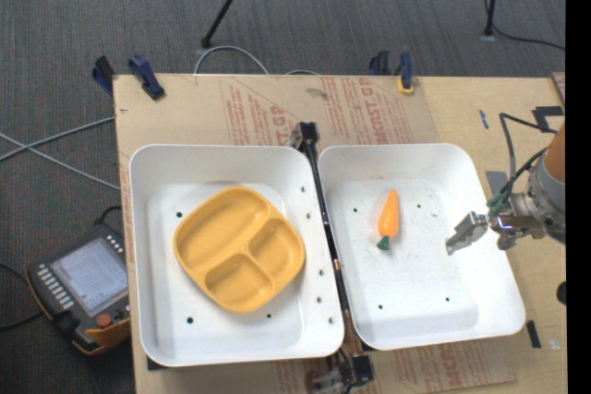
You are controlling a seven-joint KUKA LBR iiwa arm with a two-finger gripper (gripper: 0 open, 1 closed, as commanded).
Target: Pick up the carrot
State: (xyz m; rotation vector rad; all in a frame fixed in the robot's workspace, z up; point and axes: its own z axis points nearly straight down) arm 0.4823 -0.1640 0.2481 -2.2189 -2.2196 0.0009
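Orange and smooth, with a small green stub at its lower end, the carrot (389, 217) lies alone in the right-hand white bin (462, 314), in the upper middle of that bin's floor, its long axis running nearly up and down the frame and tilted slightly. It looks like a moulded toy: probably light, stiff and a bit slick, so it should not crush but could squirt out of a careless pinch or roll on its rounded side. The sensible place to take it is across the thick orange body near the middle, fingers closing across the narrow width rather than along the length, and clear of the tapering tip and the green stub.

The pincer (464, 233) hangs over the right side of the same bin, to the right of the carrot and apart from it, holding nothing. Whether its fingers are spread or pressed together cannot be told from this angle.

In the left bin (148, 198) sits a yellow three-compartment plate (239, 247), well away from the work. Both bins rest on the plywood counter (268, 111).
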